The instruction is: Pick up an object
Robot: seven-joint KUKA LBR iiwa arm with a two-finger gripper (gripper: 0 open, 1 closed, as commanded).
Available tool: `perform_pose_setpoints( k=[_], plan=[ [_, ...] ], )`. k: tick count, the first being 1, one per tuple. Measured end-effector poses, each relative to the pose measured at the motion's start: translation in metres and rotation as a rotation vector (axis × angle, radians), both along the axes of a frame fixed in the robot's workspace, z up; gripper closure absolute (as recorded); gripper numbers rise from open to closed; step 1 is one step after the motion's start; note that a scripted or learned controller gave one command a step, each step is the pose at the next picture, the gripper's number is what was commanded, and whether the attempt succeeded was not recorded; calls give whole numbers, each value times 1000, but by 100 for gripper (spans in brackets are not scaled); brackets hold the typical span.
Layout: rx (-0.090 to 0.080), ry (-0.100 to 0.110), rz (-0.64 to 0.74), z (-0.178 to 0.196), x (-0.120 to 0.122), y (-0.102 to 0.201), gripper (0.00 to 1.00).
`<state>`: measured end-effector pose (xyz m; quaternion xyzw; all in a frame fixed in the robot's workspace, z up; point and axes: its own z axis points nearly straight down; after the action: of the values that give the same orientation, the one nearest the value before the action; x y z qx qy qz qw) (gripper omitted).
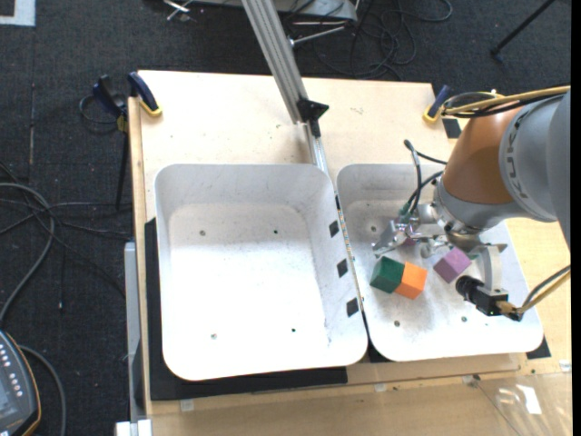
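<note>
Floor (64, 107): dark carpet on all sides of the bench, crossed by loose black cables (36, 216) at the left and at the far side.

Bench (236, 116): pale wooden top, bare and lightly scuffed along its far edge; dark mat under the bins at the near edge.

Left bin (172, 184): shallow, white, floor speckled with grime, touching the right bin along their shared rim.

Right bin (436, 343): same make, floor likewise marked, holding all three blocks.

Arm (508, 171): grey with orange band, reaching in over the right edge of the bench and bending down over the right bin.

Aluminium pole (272, 44): slanting in from the far side, foot at the far end of the shared rim.

Gripper (408, 236): low over the middle of the right bin, just beyond the green and orange blocks; whether released or clenched cannot be told. Nothing seen grasped.

Purple block (451, 264): on the bin floor toward its right rim, beside the gripper.

Green block (388, 273): on the floor at mid-bin, touching the orange block (412, 282) on its right.

Clamps: one yellow at the far-left corner of the bench (143, 94), one at the far-right corner (436, 107).
</note>
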<state>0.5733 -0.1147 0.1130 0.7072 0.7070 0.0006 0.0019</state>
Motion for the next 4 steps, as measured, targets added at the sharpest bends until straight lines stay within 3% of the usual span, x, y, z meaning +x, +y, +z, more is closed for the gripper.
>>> perform_pose_setpoints(
  k=[1,2,3,4],
  plan=[
    [-2,-15,-2,-13,-34,10,0],
    [-1,-16,0,-2,-33,9,100],
    [0,-14,-2,-3,-33,10,0],
    [1,-1,-2,-16,-83,7,0]
  ],
)
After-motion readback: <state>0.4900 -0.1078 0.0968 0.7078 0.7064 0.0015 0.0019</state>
